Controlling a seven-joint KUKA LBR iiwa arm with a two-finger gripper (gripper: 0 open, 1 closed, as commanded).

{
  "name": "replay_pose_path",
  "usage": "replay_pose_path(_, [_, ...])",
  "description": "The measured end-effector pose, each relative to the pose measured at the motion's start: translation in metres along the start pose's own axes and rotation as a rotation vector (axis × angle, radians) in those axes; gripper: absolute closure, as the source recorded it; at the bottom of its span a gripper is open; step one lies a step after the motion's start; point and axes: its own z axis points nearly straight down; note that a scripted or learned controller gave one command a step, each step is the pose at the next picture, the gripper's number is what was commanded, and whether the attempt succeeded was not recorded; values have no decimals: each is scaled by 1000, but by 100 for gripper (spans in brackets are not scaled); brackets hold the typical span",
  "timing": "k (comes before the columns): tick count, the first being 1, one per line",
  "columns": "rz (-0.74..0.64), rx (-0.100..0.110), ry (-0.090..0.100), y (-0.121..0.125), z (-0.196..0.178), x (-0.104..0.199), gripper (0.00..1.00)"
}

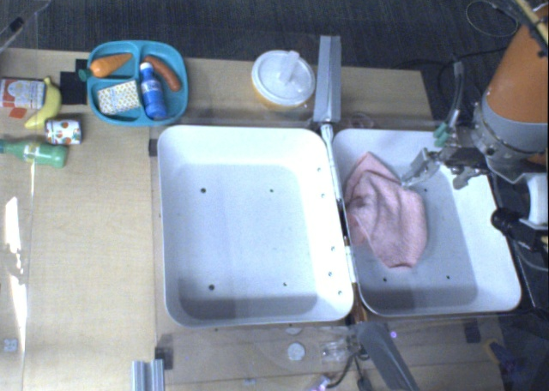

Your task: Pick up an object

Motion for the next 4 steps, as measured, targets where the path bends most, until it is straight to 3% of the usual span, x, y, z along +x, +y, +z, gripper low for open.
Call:
replay_pose_path(1, [-73,0,-1,34,92,-41,0])
replay_pose_path(2, [-186,-10,-3,51,188,-72,0])
replay_pose_path(3, [-188,-14,-3,53,177,-71,100])
replay_pose_path(4, [-378,-5,-2,50,74,-1,100])
